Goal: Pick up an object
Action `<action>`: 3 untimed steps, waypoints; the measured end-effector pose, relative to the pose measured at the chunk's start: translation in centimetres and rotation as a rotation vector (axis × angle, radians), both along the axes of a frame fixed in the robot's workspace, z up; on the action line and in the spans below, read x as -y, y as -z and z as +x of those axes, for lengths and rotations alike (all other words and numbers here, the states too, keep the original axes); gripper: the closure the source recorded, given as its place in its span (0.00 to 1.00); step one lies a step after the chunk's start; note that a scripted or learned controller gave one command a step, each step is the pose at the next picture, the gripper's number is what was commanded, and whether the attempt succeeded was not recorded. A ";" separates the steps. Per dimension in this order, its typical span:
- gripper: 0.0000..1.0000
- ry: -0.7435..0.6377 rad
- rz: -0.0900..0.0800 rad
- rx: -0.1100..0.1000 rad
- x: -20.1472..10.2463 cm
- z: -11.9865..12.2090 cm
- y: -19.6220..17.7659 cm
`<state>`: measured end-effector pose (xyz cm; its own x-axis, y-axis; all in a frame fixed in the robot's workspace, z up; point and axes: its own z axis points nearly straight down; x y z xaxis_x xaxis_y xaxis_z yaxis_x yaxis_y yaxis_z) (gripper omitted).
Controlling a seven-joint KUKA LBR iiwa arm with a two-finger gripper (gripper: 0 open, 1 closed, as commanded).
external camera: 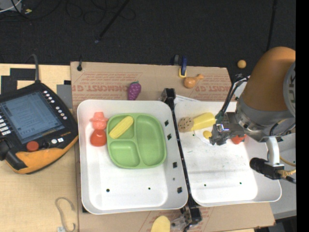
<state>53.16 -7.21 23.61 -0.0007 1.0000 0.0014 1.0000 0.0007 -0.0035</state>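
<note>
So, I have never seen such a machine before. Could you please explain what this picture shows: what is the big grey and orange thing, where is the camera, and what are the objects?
The big grey and orange thing is a robot arm. It reaches in from the right, and its gripper, a two-finger hand, hangs over the right bin. I cannot tell if it holds anything. The one camera sits above the bench and looks down at a slant.

Two shallow white bins stand side by side. The left bin holds a green divided plate with a yellow corn toy in one compartment, and a red and pink toy beside the plate. The right bin holds a yellow block, a brown cookie-like toy and a small red object near the gripper.

The device at left is a control tablet.
</note>
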 end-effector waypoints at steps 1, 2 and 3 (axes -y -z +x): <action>1.00 -0.003 -0.001 0.002 0.1 0.8 0.0; 1.00 0.000 0.000 0.001 0.4 0.8 0.1; 1.00 0.002 0.000 -0.001 -0.4 0.3 1.8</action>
